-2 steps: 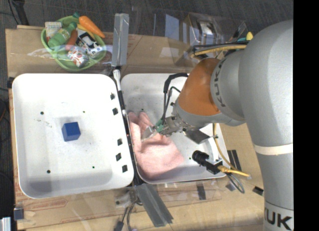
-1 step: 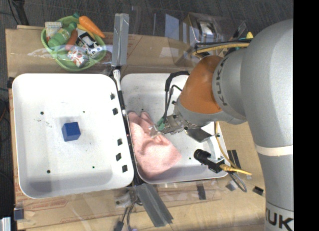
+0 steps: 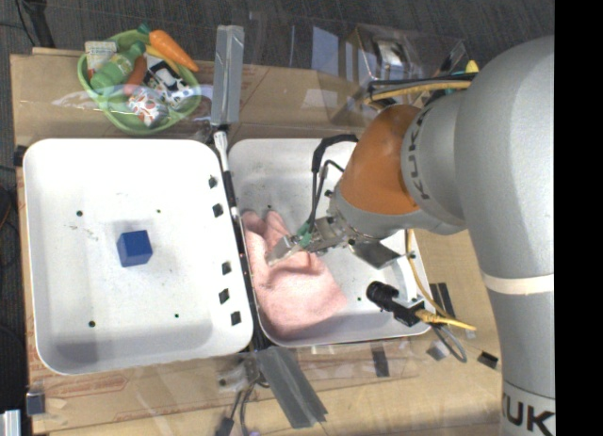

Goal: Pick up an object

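Note:
A crumpled pink cloth [image 3: 287,279] lies along the left side of the right bin [image 3: 283,156]. My gripper [image 3: 287,248] reaches in from the right and hangs low over the cloth's upper part, its tips at or just above the fabric. A blue cube [image 3: 135,248] sits alone in the left bin [image 3: 57,180], well away from the gripper. The arm's orange band and grey body cover much of the right bin's right side.
A green bowl [image 3: 141,81] of toy food, with an orange carrot among it, stands behind the left bin. A grey divider strip [image 3: 226,72] runs between the bins at the back. Cardboard bench surface surrounds both bins.

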You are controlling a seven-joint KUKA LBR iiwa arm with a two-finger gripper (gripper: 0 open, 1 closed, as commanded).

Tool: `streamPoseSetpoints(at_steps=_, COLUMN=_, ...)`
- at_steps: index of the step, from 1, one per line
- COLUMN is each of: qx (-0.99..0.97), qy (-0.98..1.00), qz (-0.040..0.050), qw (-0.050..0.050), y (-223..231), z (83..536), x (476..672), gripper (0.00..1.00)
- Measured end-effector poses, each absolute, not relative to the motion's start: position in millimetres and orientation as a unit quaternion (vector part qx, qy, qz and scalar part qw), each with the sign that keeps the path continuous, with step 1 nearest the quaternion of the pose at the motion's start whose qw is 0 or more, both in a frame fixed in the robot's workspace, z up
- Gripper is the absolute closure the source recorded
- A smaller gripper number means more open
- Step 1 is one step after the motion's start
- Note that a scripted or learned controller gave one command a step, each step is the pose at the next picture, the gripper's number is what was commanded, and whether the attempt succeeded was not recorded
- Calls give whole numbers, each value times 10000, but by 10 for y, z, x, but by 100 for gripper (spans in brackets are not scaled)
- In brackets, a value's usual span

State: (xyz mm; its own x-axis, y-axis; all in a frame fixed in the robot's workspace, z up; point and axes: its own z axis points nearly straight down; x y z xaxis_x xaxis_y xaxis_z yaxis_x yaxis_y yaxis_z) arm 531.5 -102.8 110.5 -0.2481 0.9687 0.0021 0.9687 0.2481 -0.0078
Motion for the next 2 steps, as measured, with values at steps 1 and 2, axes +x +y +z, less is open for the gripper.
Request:
streamPoseSetpoints(at_steps=1, qx=-6040, qy=-7970, qz=4, qw=9, y=-1083, z=913, x=5528, gripper=0)
streamPoseSetpoints(at_steps=2, qx=-6435, qy=-7655, qz=8, qw=13, y=-952, z=916, x=6057, gripper=0)
